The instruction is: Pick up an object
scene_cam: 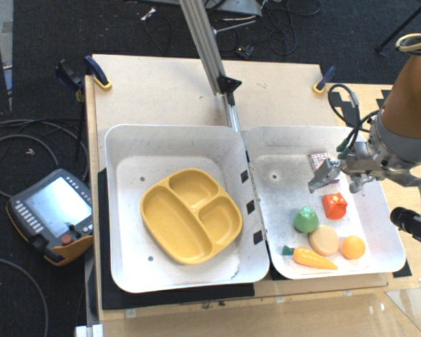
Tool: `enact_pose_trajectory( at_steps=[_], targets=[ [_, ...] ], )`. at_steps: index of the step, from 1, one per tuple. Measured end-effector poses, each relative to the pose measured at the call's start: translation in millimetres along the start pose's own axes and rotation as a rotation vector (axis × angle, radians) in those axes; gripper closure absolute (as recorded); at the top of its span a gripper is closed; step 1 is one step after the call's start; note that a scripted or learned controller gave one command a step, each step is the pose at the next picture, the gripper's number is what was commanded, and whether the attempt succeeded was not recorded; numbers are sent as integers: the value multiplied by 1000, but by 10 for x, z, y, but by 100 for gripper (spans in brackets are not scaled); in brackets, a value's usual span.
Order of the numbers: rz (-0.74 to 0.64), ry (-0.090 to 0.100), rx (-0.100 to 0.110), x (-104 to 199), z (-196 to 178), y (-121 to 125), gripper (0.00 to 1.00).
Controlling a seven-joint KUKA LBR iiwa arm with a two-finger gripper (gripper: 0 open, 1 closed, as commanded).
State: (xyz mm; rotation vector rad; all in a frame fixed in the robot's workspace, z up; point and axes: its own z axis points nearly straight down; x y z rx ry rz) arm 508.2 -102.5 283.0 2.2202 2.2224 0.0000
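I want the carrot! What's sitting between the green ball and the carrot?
Nothing. In the camera view, bare white bin floor separates the green ball from the carrot.

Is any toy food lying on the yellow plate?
No: the yellow plate has bare compartments; the toy food lies in the right bin.

A matt, smooth plastic look is shown by the yellow three-compartment plate [191,215] and the two shallow white bins [119,188]. The small red block [335,205] appears glossy, the slanted grey pole [202,35] metallic.
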Motion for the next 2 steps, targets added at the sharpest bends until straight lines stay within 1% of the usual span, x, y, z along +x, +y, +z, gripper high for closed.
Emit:
enact_pose_trajectory(
  at_steps=[1,2],
  targets=[
    [1,0,0,-2,-1,0,0],
    [2,1,6,-6,607,-76,0]
  ],
)
